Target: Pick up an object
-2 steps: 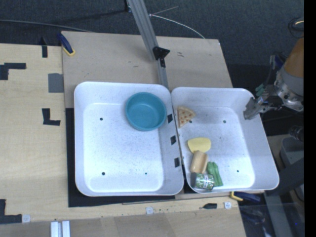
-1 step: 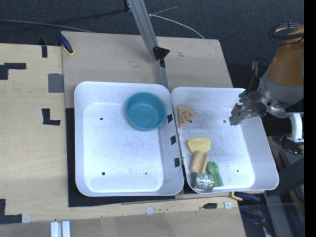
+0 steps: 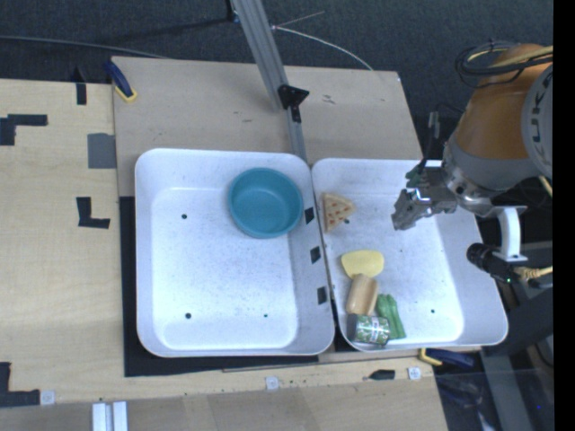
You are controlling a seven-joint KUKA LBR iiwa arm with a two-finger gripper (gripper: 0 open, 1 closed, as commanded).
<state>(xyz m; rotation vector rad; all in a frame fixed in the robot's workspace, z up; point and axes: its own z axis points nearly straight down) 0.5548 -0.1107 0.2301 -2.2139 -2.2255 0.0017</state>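
The arm reaches in from the right, and its gripper (image 3: 411, 210) hangs over the upper part of the right bin (image 3: 449, 268). I cannot tell if the fingers are apart or together, because they look like one dark lump from up here. Nothing shows between them, so I think the job is at the start: the arm is looking for something to grab. The toys in this bin sit along its left side. A tan waffle-like wedge (image 3: 337, 209) lies near the top, well apart from the gripper to its left. Lower down is a yellow piece (image 3: 362, 262), touching a tan cork-shaped block (image 3: 360, 294) just below it. Next come a shiny little can (image 3: 369, 331) and a green leafy piece (image 3: 390, 315) beside it, at the bottom edge. The tan block is the easiest to read: its long side runs up and down the bin, tipped a little, with the top end against the yellow piece. To grab it, I think the gripper must move left and down, and close across its short side. The left bin (image 3: 171, 268) holds a blue bowl (image 3: 265, 202), sitting upright near its top right corner.
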